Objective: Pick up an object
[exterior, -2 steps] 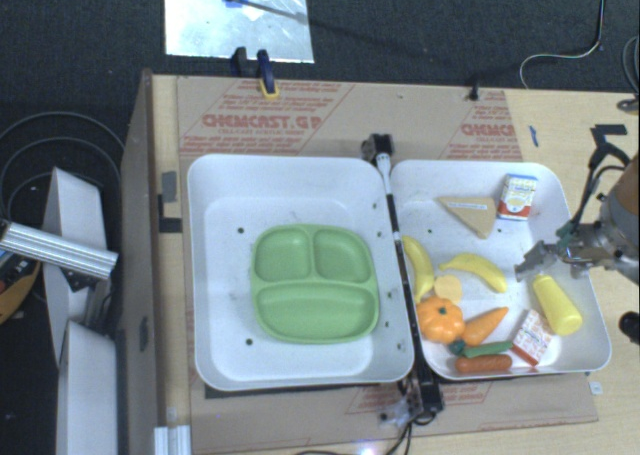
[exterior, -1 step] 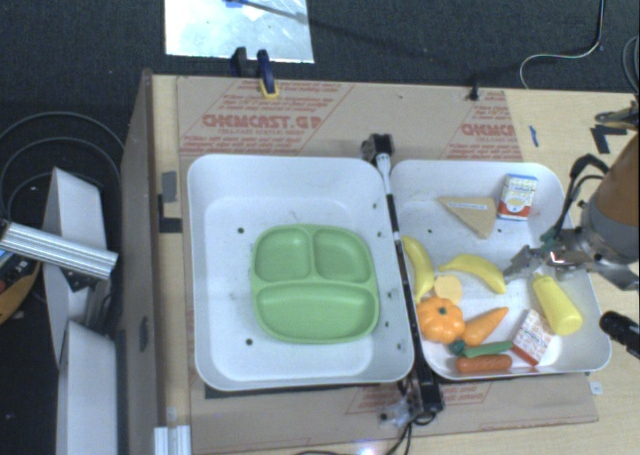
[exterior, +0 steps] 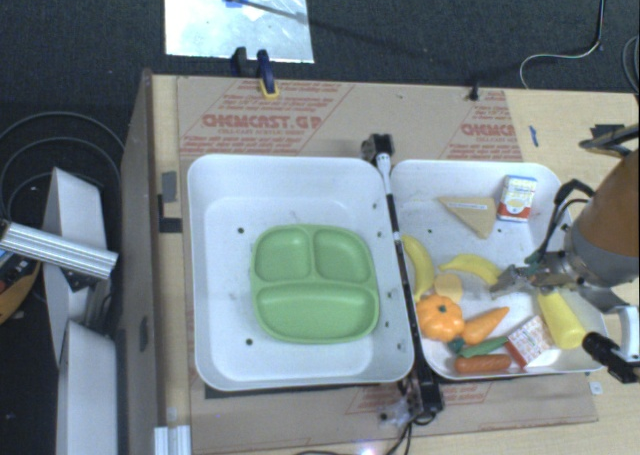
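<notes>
Basically two shallow white plastic bins side by side on a cardboard-covered surface [exterior: 300, 108]. Left bin [exterior: 215, 243] holds a pale green divided plate [exterior: 315, 281], smooth moulded plastic, three compartments, lying flat near the middle. Right bin [exterior: 440, 178] holds a jumble of toy food: tan wedge [exterior: 470, 213] at the far side, small white-and-red carton [exterior: 516, 197] just right of it, a curved yellow banana [exterior: 418, 263] along the left wall, a second yellow banana [exterior: 472, 267] mid-bin, round ribbed orange pumpkin [exterior: 440, 318] near the left-near corner, tapered orange carrot [exterior: 486, 324] just right of it, red sausage [exterior: 482, 364] along the near wall, yellow cylinder bottle [exterior: 561, 318] on the right side. Arm comes in from the right, orange band visible, gripper [exterior: 520, 278] low over the right bin, just right of the mid-bin banana and above the carrot. Fingers look dark and metallic; can't tell how wide they are or whether anything sits between them.
</notes>
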Available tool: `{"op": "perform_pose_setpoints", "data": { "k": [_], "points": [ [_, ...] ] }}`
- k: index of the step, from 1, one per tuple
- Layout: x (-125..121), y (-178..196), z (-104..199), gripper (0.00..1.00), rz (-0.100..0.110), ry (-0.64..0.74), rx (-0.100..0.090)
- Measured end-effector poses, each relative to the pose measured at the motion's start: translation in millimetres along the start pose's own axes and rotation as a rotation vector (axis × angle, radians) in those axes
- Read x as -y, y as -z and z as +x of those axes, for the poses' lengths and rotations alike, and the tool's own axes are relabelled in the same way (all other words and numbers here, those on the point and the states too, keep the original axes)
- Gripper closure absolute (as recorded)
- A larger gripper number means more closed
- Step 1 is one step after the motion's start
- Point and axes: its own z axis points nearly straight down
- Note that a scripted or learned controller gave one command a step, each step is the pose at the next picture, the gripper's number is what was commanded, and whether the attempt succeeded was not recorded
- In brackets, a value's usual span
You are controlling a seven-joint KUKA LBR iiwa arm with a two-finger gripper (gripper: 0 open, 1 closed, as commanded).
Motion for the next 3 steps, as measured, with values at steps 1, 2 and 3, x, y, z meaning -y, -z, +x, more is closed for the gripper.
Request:
{"op": "perform_pose_setpoints", "data": {
  "k": [1, 2, 3],
  "points": [
    [-96, 52, -15, 0.00, 0.003, -0.003, 0.008],
    [-27, -10, -17, 0.00, 0.005, -0.016, 0.008],
    [6, -20, 4, 0.00, 0.020, -0.013, 0.002]
  ]
}}
